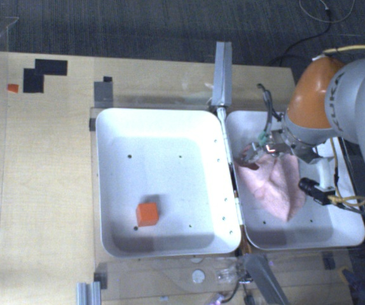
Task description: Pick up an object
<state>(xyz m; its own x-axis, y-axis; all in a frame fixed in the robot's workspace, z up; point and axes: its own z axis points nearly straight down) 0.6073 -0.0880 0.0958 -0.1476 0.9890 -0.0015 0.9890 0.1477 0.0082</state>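
A grey arm with an orange band reaches in from the right over the right bin, one of two shallow white bins set side by side on a pale wooden bench. Its gripper sits low over the upper left part of that bin, right at the top edge of a crumpled pink cloth. The cloth spreads from the gripper down toward the middle of the bin floor, tapering to a point at its lower end. From where I stand the tool and the bunched fabric run together, and I cannot tell whether the gripper is released or clenched, nor whether it has hold of the cloth. In the left bin a small orange cube rests alone near the lower left corner, well apart from the arm. A grey upright post stands at the far end of the seam between the bins. At the bench's far left corner lie black blocks with a tiny orange piece just beside them.
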